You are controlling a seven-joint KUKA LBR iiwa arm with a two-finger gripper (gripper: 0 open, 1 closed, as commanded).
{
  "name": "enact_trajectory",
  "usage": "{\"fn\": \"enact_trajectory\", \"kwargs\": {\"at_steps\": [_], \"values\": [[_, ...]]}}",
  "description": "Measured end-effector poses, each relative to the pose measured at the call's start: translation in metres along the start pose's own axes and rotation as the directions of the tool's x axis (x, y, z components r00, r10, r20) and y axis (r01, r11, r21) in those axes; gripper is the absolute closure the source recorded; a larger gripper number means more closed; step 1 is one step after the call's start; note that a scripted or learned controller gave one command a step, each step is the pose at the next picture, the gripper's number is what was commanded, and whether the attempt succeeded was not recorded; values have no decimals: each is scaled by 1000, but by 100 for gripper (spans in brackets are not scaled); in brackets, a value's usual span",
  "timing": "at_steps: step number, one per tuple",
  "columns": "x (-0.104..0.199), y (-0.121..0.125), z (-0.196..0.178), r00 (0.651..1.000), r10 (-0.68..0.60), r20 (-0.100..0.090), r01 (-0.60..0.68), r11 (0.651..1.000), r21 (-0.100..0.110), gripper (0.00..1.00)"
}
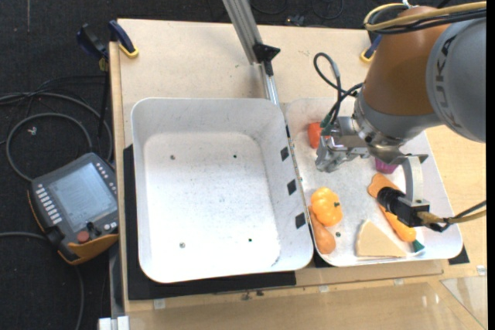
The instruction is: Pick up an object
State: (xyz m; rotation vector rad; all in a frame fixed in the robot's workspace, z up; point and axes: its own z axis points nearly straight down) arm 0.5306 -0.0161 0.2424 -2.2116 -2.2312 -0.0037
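Two white bins sit side by side on a pale wooden bench (193, 58) over dark carpet. Left, a pendant (73, 201) lies on the floor; left bin (205, 189) bare. KUKA lettering marks the arm (421, 66), bent down over the right bin (445, 243). Gripper (334, 154) hangs low beside a red piece (313, 134); fingers unreadable. Orange pumpkin toy (326, 206) lies just near.

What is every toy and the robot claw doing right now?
gripper: low in the right bin, nothing seen between its fingers
orange pumpkin toy: sitting on the bin floor
carrot: lying beside the bin wall
cheese wedge: lying flat
red toy: resting beside the gripper
left bin: sitting level
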Motion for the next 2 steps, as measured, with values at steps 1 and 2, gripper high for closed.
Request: {"fn": "enact_trajectory", "kwargs": {"at_steps": [1, 2], "values": [[63, -4, 8, 1000, 0, -1, 0, 1000, 4, 100], [113, -3, -1, 1000, 0, 0, 0, 1000, 1, 100]]}}
